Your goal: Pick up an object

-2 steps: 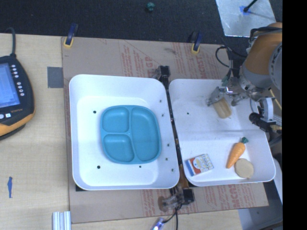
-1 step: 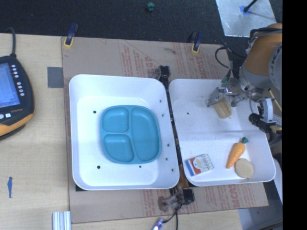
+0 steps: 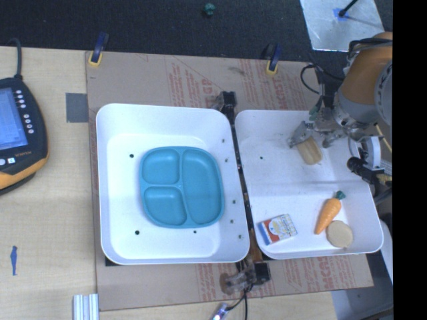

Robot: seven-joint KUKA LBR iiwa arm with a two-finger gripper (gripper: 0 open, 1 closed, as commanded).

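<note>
- Claw (image 3: 312,137) hung low over the upper part of the right bin (image 3: 267,179), in the upper right of the frame, with its fingers spread apart and a tan cork-like block (image 3: 310,153) lying just below and between them; whether the fingers touched the block could not be told.
- At the bottom edge of the frame, a small metal piece (image 3: 85,305) lay on the table (image 3: 47,245), and a clamp with wires (image 3: 243,279) sat below the seam between the two bins.
- Near the lower right corner of the right bin lay a pale round disc (image 3: 339,233), and an orange toy carrot (image 3: 327,215) rested tilted just beside it, its green tip pointing up and right.
- Left of the carrot, a small red, white and blue card-like packet (image 3: 277,229) lay flat on the bin floor.
- The left bin (image 3: 113,179) held a blue divided plate (image 3: 181,186) with three compartments, set near its middle.
- A sheet of brown cardboard (image 3: 167,79) lay beneath both bins.
- At the left edge of the frame sat a black and orange handheld controller (image 3: 17,135).
- Two clips, one at (image 3: 97,49) and another at (image 3: 271,57), gripped the far edge of the cardboard.
- The arm (image 3: 367,79) reached in from the upper right.
</note>
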